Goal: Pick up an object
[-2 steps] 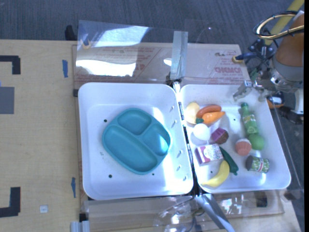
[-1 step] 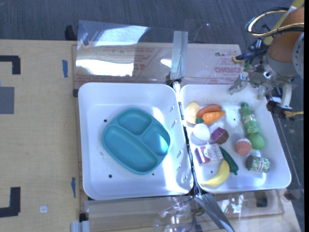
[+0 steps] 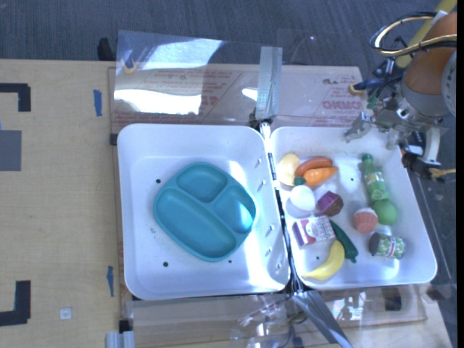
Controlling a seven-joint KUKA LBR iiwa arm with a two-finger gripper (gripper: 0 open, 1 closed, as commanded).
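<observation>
The right bin holds several toy foods. Among them are a green bottle, a lime, an orange carrot, a white egg, a purple piece, a banana, a red-and-white carton and a small can. My gripper hangs over the far right corner of this bin, above and behind the green bottle. Nothing shows in its grasp.
The left bin contains a teal divided plate. A clear plastic sheet and a metal bar stand behind the bins. Cables loop by the arm at the upper right.
</observation>
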